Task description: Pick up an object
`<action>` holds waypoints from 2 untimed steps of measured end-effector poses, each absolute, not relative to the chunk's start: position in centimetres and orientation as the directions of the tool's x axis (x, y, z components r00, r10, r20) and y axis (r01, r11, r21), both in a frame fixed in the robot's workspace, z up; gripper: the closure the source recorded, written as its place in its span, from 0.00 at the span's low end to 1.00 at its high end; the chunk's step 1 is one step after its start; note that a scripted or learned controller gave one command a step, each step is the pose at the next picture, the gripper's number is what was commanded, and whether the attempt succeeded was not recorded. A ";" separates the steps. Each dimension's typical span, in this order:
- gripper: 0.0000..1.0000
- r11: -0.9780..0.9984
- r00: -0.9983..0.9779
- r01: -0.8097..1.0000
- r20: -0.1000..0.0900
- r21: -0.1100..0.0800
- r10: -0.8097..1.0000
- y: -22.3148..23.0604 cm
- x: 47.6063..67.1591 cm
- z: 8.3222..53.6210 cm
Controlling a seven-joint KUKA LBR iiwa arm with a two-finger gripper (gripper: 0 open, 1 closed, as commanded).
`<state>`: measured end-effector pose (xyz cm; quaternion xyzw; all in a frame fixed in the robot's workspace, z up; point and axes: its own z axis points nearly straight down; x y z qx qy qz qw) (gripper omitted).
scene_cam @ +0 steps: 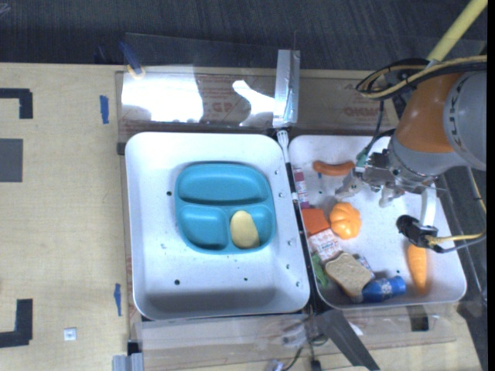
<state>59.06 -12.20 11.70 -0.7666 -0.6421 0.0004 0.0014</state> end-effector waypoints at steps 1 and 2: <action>0.00 -0.109 0.109 0.994 -0.001 0.005 0.994 -9.9 58.5 8.7; 1.00 -0.112 0.112 0.994 -0.001 0.012 0.994 -10.0 58.7 10.0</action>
